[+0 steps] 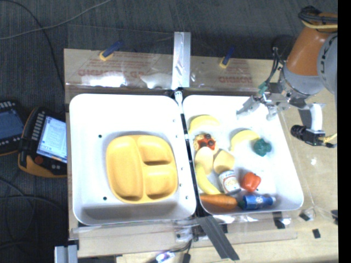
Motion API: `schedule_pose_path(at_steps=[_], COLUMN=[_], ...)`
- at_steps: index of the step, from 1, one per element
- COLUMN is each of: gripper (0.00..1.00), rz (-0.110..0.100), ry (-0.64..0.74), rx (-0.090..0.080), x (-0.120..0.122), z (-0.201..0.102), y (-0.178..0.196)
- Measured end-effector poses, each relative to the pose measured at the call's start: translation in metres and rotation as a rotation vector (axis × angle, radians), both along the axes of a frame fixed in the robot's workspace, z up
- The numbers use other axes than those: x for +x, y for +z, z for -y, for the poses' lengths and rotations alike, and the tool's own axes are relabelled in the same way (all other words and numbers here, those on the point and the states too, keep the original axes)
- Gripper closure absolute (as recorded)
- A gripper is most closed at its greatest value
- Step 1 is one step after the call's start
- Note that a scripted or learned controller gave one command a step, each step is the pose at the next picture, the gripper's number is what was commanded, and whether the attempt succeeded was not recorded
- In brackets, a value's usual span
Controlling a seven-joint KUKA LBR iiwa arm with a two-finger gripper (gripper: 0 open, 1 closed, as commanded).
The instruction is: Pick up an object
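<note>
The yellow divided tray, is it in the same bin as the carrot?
No, the yellow tray lies in the left bin; the carrot lies in the right bin.

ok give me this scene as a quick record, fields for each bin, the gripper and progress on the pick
left bin: holds a yellow divided tray, lying flat
right bin: holds a banana, carrot, blue bottle, small jar, red piece, teal piece and pale yellow pieces
crowding: most items sit packed toward the near left part of the right bin
gripper: over the far right corner of the right bin, fingers spread, nothing between them
pick progress: no object lifted yet
</note>
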State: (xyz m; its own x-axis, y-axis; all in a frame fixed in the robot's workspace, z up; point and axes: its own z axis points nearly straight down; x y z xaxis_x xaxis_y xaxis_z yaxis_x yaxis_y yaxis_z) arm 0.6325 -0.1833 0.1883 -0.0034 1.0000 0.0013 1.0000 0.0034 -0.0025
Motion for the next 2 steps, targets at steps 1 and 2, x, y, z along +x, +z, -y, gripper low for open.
schedule_pose_path(at_steps=[1, 2], gripper=[0.0, 1.0], rz=[0.006, 0.002], ry=[0.087, 0.087], rx=[-0.006, -0.003], x=[-0.0257, -0.0261], z=[-0.0006, -0.0012], y=[-0.0858, -0.0787])
